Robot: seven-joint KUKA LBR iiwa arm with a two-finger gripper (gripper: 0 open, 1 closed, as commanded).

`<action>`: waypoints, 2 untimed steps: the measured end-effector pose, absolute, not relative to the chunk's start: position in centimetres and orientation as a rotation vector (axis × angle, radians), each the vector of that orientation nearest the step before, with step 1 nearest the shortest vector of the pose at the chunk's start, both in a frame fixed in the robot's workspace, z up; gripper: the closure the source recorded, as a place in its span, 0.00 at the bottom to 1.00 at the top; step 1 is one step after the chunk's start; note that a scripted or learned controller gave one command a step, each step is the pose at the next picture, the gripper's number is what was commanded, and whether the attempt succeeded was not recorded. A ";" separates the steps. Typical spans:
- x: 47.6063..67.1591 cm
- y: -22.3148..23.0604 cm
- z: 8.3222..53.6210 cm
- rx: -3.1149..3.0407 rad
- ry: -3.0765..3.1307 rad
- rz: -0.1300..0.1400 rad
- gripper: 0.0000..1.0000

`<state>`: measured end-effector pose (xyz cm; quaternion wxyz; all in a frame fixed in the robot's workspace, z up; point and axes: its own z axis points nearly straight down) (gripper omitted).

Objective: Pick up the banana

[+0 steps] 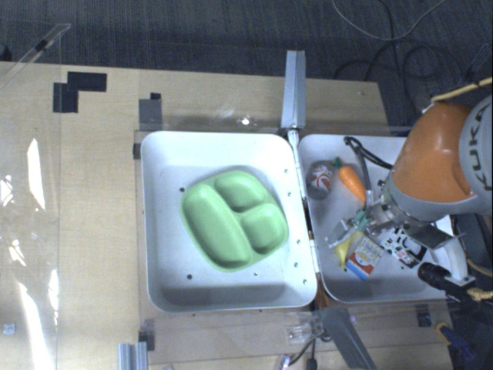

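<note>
1. I see two shallow white bins side by side on a pale wooden bench (92, 230), both smooth, glossy plastic with rounded corners. A grey metal post (293, 91) stands at the far end of the seam between them.
2. The left bin (166, 284) holds a soft green plate (233, 219) — a rounded, matte tray with three compartments: one long one on the left, two smaller ones on the right. It lies tilted in the bin, corners turned off the bin's edges.
3. The right bin (400, 287) carries the clutter. Near its far left corner sits a small grey and red ball (321, 179), and just beside it a carrot (352, 181), smooth and orange, its long axis running diagonally from far left to near right.
4. The arm (443, 156) comes in from the right, its broad orange band domed and shiny, covering much of the right bin.
5. The gripper (375, 218) hangs low over the middle of the right bin among thin wires and metal parts. I cannot tell how it is set — that spot is too tangled.
6. The banana (350, 245) lies just left of and below the gripper, near the bin's left wall: a yellow, slightly curved shape. Its long axis seems to run diagonally, far right to near left, though only part shows.
7. Touching its near end is a small box (360, 264) with red and blue print. A white card with dark spots (398, 244) lies just to the right.
</note>
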<state>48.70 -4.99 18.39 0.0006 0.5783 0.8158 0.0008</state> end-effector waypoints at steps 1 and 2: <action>48.7 -3.3 18.4 1.822 2.558 0.003 0.00; 48.9 -1.3 19.0 2.027 2.400 0.000 0.00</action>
